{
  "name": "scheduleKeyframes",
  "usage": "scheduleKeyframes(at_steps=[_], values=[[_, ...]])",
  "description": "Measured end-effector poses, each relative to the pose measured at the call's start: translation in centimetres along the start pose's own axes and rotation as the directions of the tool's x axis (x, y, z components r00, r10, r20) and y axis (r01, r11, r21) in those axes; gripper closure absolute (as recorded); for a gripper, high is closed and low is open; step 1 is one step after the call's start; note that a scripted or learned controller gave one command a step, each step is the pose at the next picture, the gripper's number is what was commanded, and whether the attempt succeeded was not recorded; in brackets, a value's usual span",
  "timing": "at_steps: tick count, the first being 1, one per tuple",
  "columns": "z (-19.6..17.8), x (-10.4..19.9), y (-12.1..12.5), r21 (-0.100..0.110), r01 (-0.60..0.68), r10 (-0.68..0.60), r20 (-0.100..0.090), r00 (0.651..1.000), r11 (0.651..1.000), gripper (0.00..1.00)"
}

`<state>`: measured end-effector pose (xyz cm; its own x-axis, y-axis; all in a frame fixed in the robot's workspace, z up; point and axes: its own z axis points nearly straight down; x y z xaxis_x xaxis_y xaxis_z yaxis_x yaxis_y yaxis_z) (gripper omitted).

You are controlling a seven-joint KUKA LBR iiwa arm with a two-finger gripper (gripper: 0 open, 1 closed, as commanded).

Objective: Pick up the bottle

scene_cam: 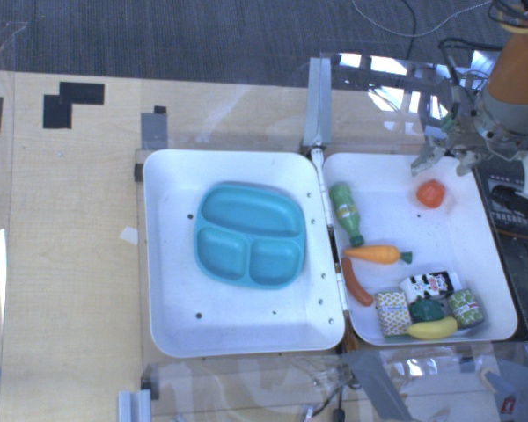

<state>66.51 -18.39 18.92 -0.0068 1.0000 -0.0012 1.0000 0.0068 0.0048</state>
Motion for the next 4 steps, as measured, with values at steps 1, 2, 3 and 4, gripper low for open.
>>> scheduleKeyframes(at_steps=[1, 2, 3, 4], values=[[-3.5, 1.6, 0.6, -0.003, 0.254, -0.254, 0.002, 0.967, 0.967, 0.0], [8.8, 6.0, 0.5, 0.001, -0.08, 0.08, -0.001, 0.997, 0.997, 0.0], [10.2, 10.0, 0.6, 0.0, -0.221, 0.221, -0.001, 0.975, 0.975, 0.0], [8.8, 10.2, 0.9, -0.008, -0.214, 0.214, -0.002, 0.977, 0.977, 1.0]])
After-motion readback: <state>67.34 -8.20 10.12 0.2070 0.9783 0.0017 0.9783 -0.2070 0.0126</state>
